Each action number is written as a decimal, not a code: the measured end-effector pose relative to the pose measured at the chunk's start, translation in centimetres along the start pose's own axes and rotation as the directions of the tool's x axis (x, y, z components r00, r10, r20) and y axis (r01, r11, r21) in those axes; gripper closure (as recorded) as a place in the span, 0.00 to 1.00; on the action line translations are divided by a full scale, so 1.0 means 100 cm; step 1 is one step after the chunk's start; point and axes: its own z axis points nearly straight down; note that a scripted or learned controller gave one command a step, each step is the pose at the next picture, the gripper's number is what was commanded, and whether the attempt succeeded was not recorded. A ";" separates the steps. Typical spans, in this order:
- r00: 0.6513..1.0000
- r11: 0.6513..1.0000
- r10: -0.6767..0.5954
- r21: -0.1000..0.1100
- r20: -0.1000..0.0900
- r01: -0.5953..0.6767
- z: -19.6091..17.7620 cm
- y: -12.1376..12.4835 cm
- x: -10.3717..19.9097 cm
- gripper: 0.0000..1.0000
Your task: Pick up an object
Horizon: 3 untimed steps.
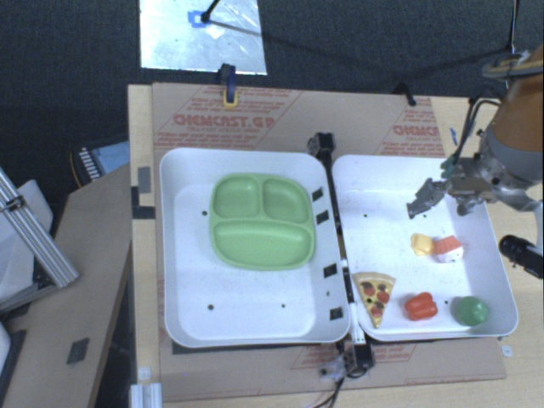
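Note:
The right bin (374, 185) holds several toy foods. A yellow piece (422, 244) lies against an orange-and-white piece (449, 248) near the middle right. A pizza slice (375, 295), a red pepper (421, 306) and a green ball (470, 310) lie along the front edge. My gripper (444, 204) hangs over the bin's right half, just behind the yellow and orange pieces. Its fingers are spread open with nothing between them.
A green divided plate (261, 221) sits in the left bin (183, 253). A black divider (333, 228) runs between the two bins. The arm's grey body and orange band (518, 126) come in from the right, above the right bin's edge.

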 end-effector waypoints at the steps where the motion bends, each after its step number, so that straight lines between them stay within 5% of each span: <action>1: 1.000 1.000 -0.002 -0.008 0.001 0.002 -0.004 0.002 0.000 0.00; 3: 1.000 1.000 0.001 -0.003 0.000 -0.001 0.091 -0.003 -0.005 0.00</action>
